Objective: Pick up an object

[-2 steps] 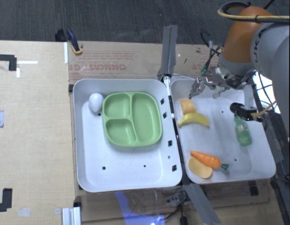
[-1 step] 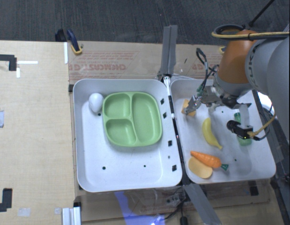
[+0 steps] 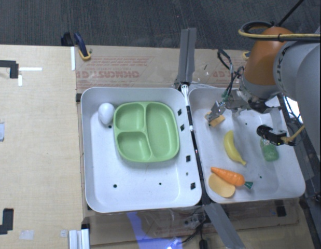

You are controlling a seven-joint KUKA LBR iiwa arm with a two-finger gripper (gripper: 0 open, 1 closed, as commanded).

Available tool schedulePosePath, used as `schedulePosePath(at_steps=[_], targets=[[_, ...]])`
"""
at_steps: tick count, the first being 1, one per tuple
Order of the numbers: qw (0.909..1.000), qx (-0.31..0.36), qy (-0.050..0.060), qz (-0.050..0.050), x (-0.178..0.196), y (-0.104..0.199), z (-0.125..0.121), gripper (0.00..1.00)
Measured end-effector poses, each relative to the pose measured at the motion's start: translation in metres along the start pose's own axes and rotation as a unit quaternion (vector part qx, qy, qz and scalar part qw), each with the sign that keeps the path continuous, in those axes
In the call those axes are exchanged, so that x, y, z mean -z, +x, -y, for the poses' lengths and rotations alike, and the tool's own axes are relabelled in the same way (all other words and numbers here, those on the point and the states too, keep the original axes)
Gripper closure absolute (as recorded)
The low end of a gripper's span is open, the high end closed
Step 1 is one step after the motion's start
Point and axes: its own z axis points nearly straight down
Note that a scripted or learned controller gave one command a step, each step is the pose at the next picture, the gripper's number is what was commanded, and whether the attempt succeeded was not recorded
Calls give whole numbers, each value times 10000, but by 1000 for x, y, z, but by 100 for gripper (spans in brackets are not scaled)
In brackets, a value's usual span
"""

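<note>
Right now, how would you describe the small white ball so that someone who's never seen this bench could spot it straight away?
Start at the left white bin, the one that holds the pale green three-compartment plastic plate. Go to that bin's far left corner: the small white ball sits there, against the plate's edge. It is the one round white thing in that bin, almost the bin's own colour.
</note>
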Motion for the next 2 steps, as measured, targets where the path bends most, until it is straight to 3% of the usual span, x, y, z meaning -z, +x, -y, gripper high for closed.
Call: schedulePosePath(at_steps=[1, 2], targets=[[10000, -10, -56, 14, 15, -1, -3, 100], [9882, 1529, -113, 56, 12, 9, 93, 100]])
